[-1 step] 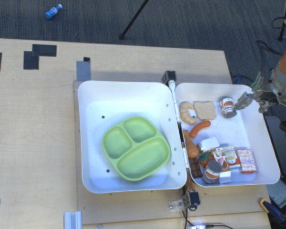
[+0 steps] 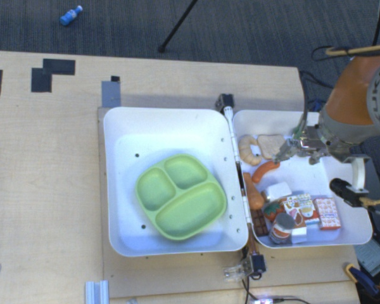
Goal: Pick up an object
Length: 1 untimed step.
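Observation:
The right white bin (image 2: 361, 233) holds a jumble of toy food. An orange sausage (image 2: 266, 170) lies near its middle left, with a beige curled pastry (image 2: 247, 149) and a pale bread slice (image 2: 269, 144) just behind it. My gripper (image 2: 285, 152) hangs over the back of this bin, its tip just above and right of the sausage's upper end, close to the bread slice. Nothing can be seen held in it. The grey arm with its orange band (image 2: 354, 97) comes in from the right.
The left bin (image 2: 117, 189) bears a green divided plate (image 2: 180, 197). Toward the front of the right bin lie a white block (image 2: 279, 190), a colourful carton (image 2: 302, 208), a pink box (image 2: 329, 213), a small can (image 2: 281, 228) and an orange piece (image 2: 255, 196).

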Motion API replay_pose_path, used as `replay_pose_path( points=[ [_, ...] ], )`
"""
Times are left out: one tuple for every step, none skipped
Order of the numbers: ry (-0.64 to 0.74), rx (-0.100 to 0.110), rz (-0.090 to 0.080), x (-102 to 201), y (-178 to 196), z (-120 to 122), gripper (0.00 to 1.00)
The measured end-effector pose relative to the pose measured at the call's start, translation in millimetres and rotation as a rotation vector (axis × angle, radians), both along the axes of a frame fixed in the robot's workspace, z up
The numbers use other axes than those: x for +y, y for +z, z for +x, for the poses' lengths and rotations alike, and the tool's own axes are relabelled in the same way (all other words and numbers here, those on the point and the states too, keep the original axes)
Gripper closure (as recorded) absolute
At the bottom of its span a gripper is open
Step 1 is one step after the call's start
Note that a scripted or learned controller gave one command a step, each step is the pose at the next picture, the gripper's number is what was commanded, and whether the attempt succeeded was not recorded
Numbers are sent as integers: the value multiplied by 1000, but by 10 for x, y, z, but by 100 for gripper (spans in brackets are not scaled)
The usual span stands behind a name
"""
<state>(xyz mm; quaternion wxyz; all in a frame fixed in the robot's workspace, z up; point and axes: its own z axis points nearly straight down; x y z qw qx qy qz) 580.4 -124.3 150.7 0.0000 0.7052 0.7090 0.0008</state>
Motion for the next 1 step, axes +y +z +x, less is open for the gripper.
replay_pose_path(
  points=[
    [-3,-2,-1,339,-576,-368,0]
  ],
)
